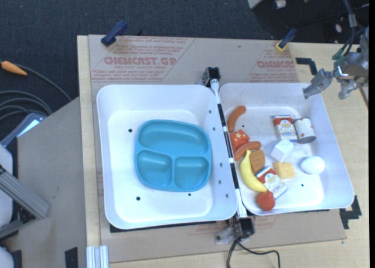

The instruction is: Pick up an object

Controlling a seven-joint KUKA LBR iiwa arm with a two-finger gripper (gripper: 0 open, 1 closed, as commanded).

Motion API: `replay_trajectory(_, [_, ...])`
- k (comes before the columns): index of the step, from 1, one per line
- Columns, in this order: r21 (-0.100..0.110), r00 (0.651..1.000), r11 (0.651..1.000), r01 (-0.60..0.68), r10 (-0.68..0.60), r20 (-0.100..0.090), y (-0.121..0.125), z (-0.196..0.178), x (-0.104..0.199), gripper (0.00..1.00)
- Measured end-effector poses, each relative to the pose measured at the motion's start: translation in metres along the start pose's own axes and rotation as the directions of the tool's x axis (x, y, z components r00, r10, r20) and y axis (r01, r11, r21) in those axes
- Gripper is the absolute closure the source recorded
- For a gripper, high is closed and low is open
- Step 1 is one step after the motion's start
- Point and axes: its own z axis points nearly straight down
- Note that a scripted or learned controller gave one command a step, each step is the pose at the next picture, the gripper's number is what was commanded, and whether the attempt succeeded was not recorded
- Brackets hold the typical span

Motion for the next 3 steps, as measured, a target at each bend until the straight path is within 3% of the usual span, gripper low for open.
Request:
replay_trajectory(1, [0.001,1.000,1.000,0.001,-0.001,-0.001,0.048,0.108,0.051,0.00])
replay_trajectory(2, [0.002,1.000,1.000,0.001,-0.001,-0.001,0.063,0.199,0.047,0.00])
replay_trajectory(3, [0.000,1.000,1.000,-0.001,0.001,0.000,-0.024,0.199,0.071,0.00])
